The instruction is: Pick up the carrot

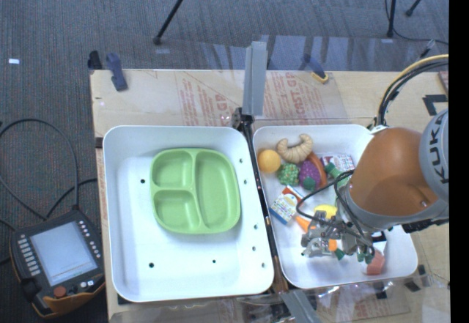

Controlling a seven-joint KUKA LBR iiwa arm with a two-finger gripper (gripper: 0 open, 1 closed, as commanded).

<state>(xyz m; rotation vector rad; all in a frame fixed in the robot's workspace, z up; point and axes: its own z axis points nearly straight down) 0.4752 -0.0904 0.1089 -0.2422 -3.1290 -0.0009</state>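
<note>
The tool (327, 239) hangs low in the right bin (399, 259) on the counter (176, 91), its metal parts crowded together so that I cannot tell how far it is open or whether it grips anything. The carrot (303, 223) lies just to its left, an orange piece touching it or nearly so, beside a small white carton (283, 207). Farther up from the tool sit a croissant (295, 146) and an orange (269, 160), and well off to its left the other bin (124, 241) holds a green divided plate (196, 190).
</note>
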